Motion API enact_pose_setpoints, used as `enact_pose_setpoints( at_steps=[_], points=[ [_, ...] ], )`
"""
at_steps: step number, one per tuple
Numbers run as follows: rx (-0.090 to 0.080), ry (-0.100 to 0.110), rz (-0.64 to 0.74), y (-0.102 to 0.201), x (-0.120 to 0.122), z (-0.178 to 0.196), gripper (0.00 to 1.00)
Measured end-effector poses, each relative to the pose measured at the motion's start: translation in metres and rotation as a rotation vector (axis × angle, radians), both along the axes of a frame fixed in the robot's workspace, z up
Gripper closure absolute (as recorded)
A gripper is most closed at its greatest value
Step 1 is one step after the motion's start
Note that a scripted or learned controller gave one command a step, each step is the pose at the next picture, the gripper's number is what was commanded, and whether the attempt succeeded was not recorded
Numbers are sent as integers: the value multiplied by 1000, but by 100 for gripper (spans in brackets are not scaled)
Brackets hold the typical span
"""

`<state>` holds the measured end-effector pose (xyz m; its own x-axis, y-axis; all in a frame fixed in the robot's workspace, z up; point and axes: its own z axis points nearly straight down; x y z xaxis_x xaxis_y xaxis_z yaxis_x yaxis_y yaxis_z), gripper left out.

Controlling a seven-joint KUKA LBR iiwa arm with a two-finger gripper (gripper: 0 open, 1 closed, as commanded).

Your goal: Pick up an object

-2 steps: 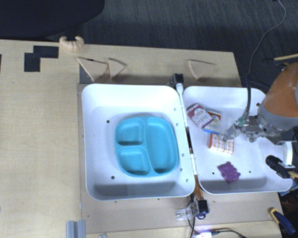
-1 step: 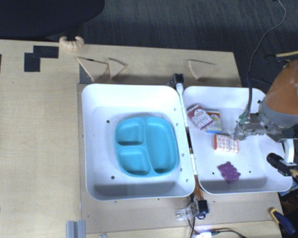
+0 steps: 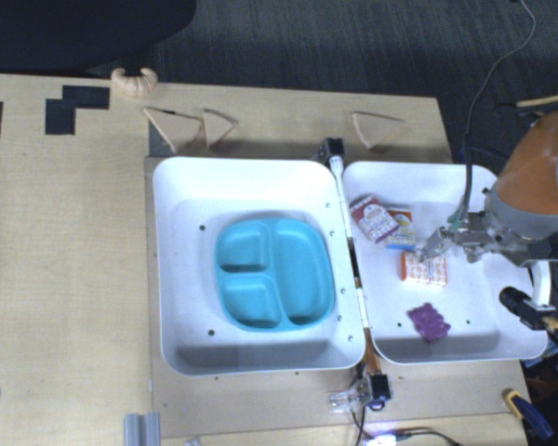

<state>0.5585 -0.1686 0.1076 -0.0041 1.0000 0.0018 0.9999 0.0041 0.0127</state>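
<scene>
hand (image 3: 440, 242) sits low in the right bin (image 3: 474, 337), right over the small red-and-white packet (image 3: 424, 268) — probably lined up for a grab. can't tell if it's spread or pinched — too blurry.

Two white bins (image 3: 181, 249), one blue tray (image 3: 274, 272), two printed packets (image 3: 381, 219) (red and white), one purple object (image 3: 429, 321)

Robot lab, plywood bench (image 3: 65, 277), white bins (image 3: 172, 249), loose cables (image 3: 502, 54)
</scene>
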Motion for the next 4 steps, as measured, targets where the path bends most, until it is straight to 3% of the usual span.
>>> enact_pose_setpoints(
  at_steps=[1,2,3,4],
  points=[
    [-6,-7,-4,39,-62,-17,0],
    [-8,-14,-3,38,-59,-5,100],
    [-4,9,-3,-19,-16,-16,100],
    [-3,9,-2,-18,-17,-17,0]
  ],
)
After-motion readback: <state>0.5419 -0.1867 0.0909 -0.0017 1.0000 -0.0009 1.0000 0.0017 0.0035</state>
